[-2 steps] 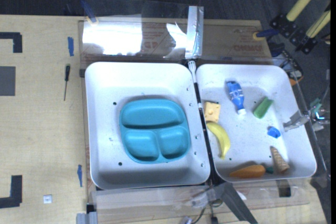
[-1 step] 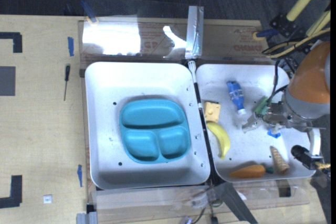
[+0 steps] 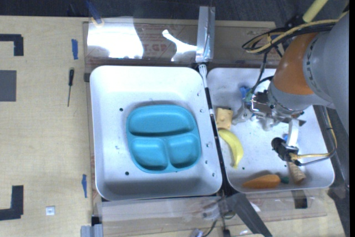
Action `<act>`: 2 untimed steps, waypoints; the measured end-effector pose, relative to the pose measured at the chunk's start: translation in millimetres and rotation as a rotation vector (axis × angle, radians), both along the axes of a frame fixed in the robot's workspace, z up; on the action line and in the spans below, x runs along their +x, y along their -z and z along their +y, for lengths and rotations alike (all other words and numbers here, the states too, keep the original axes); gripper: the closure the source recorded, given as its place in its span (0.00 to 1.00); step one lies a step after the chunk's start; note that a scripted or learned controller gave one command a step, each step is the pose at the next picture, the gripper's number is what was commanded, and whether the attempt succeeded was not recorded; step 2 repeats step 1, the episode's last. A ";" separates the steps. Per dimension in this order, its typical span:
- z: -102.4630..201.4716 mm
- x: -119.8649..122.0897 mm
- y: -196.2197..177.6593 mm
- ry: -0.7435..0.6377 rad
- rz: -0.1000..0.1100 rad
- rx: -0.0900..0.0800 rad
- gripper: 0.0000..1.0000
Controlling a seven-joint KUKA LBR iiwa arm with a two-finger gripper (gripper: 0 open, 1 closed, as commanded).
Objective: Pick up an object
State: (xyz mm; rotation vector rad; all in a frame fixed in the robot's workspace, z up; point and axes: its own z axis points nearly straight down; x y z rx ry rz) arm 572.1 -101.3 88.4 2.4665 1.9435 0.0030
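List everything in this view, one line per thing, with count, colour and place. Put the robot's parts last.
Bins: two, white; left bin, right bin, side by side on the bench.
Divided tray: one, blue, in the middle of the left bin.
Banana: one, yellow, at the left side of the right bin.
Tan piece: one, pale yellow-brown, just above the banana.
Carrot: one, orange, along the near edge of the right bin.
Small blue item: one, at the far side of the right bin; too small to identify.
Screwdriver: one, dark, on the bench left of the bins.
Arm: one, grey with an orange band, over the right bin.
End effector: one, metallic, above the right bin's floor.
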 end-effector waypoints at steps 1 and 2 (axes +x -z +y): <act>-28.6 65.1 2.4 0.085 0.000 -0.001 0.00; -28.6 65.1 2.4 0.085 0.000 -0.001 0.00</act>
